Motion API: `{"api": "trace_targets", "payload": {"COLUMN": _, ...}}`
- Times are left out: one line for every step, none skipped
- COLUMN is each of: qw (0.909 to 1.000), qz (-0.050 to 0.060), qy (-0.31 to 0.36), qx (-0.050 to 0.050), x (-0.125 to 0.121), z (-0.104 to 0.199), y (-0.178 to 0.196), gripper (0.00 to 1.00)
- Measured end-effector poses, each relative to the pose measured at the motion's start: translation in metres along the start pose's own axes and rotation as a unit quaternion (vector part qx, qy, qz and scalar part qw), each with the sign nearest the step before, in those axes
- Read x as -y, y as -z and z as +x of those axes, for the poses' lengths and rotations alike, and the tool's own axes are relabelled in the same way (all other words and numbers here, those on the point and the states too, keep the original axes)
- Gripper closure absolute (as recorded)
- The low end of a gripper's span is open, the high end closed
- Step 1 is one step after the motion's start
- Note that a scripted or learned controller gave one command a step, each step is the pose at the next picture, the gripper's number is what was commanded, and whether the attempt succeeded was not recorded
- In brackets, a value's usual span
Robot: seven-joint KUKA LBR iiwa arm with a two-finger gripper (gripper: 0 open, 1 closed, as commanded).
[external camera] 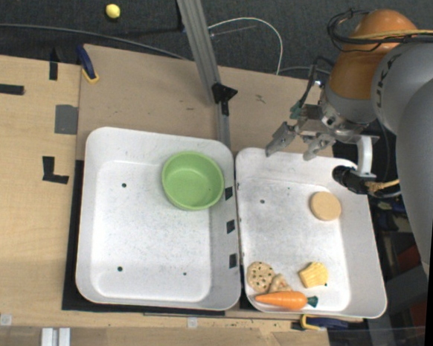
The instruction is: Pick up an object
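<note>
Gripper (294,145) of mine hangs with fingers spread and nothing between them, over the far rim of the right bin (368,240). Inside it lie a disc (325,206), cookie (259,275), cheese (313,274) and carrot (284,300). Left bin (101,219) holds a bowl (193,180).

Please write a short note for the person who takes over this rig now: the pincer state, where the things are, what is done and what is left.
Pincer: open, holding nothing, above the far rim of the right bin.
Right bin: round cookie mid-right; cracker, yellow piece and carrot at the near edge.
Left bin: green bowl.
Done: nothing picked.
Left: lower onto an object, probably the round cookie, and grasp.
</note>
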State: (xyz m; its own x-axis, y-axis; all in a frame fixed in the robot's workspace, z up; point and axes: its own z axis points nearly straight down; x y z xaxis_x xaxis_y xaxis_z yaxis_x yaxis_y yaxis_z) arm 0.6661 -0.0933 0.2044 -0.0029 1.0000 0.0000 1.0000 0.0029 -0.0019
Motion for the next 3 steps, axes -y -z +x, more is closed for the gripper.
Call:
{"api": "trace_targets", "payload": {"qw": 1.0, "qz": 0.0, "qy": 0.0, "qx": 0.0, "x": 0.0, "z": 0.0, "y": 0.0, "gripper": 0.0}}
{"api": "trace_targets", "payload": {"qw": 1.0, "qz": 0.002, "qy": 0.0, "qx": 0.001, "x": 0.002, "z": -0.001, "y": -0.044, "gripper": 0.0}}
{"api": "trace_targets", "payload": {"qw": 1.0, "qz": 0.003, "qy": 0.0, "qx": 0.0, "x": 0.009, "z": 0.005, "y": -0.106, "gripper": 0.0}}
